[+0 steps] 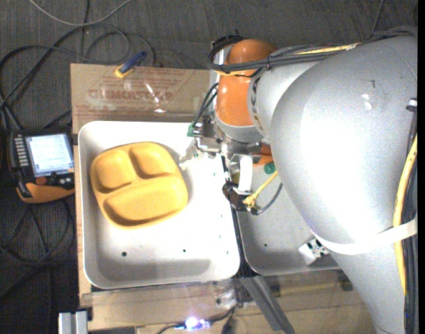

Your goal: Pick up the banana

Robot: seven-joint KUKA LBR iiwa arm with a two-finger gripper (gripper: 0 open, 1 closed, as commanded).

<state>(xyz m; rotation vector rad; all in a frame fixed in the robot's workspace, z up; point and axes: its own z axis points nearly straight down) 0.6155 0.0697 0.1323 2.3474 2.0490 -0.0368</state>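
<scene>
Dark grey carpet [163,12] covers the floor around the bench. Thin black cables [59,19] loop over it in the upper left of the frame. At the far left edge, about halfway down, sits a small black box with a lit screen and an orange grip [42,155]. Just to the right of it lies a flat brown sheet of cardboard [129,92], which sticks out above the bins. Near the top edge of the cardboard lies a little blue and yellow thing [131,62], too small to tell what it is.

The shallow white plastic bin on the left [87,207] fills the middle left of the frame. In its upper left part lies a flat yellow plastic plate with three dips in it [139,183].

The metal gripper [209,141] hangs in the upper middle of the frame, over the top right corner of this bin and just beside the right edge of the plate. I cannot tell how wide it is open, or whether it has hold of anything. Right above it is the round orange band [240,89] of the arm.

The big grey robot arm [337,152] fills the right side of the frame. It covers most of the second white bin [268,249], which shows in the lower middle. Where the banana lies I cannot tell.
</scene>
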